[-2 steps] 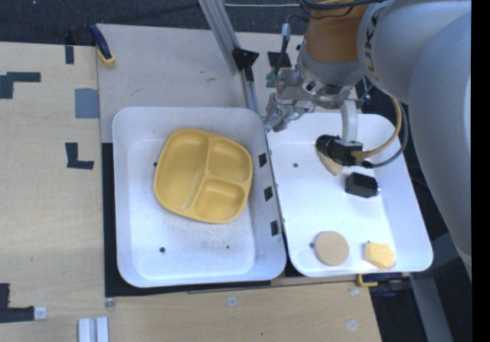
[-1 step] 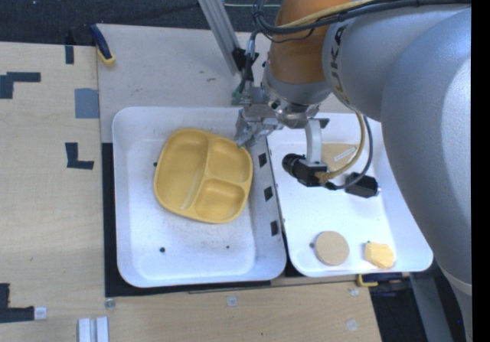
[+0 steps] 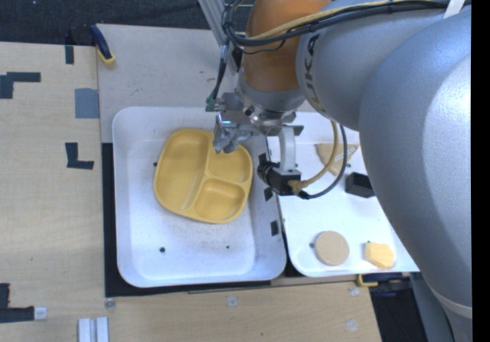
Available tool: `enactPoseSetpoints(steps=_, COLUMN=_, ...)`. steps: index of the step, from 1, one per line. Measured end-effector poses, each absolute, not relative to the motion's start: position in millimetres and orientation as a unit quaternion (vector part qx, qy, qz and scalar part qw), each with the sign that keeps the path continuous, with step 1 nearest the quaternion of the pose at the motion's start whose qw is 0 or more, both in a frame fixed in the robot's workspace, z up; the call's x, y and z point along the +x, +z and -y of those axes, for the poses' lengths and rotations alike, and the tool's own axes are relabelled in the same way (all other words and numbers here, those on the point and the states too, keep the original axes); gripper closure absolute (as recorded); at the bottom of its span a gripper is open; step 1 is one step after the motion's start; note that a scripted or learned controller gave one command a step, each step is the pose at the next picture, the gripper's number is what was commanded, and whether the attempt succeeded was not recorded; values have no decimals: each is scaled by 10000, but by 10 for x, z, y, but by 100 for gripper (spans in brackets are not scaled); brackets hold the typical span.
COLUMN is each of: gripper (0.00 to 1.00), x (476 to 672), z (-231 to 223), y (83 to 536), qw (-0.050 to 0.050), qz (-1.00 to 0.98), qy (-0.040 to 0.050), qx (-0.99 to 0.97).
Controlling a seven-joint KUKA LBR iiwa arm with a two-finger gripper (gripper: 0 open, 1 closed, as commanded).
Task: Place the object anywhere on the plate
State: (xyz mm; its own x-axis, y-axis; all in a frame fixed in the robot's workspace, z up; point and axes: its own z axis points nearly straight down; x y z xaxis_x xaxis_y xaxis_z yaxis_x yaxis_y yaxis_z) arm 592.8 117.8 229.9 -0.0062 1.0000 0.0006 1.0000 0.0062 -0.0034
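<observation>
Pincer (image 3: 227, 140) low over the plate's (image 3: 200, 177) upper right rim.

The yellow divided plate lies in the left bin (image 3: 138, 256). The pincer hangs at its rim; whether its fingers are apart or together cannot be told, and nothing shows between them. In the right bin (image 3: 337, 271) lie a tan disc (image 3: 332, 248) and, just beside it, a yellow block (image 3: 380, 255), both well apart from the plate.

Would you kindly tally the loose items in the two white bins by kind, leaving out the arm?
Divided yellow plate: 1
Round tan disc: 1
Yellow chunk: 1
Small black piece: 1
Tan item partly hidden behind the cable: 1
Total: 5
</observation>
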Motion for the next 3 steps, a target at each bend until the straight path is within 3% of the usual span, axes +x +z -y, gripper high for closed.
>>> enactPoseSetpoints(steps=2, gripper=100, x=5834, z=-1470, y=2327, qw=6, qz=7080, qy=11, qx=-7062)
enactPoseSetpoints(steps=3, gripper=0, x=5834, z=-1467, y=2327, qw=7, qz=7078, qy=11, qx=-7064)
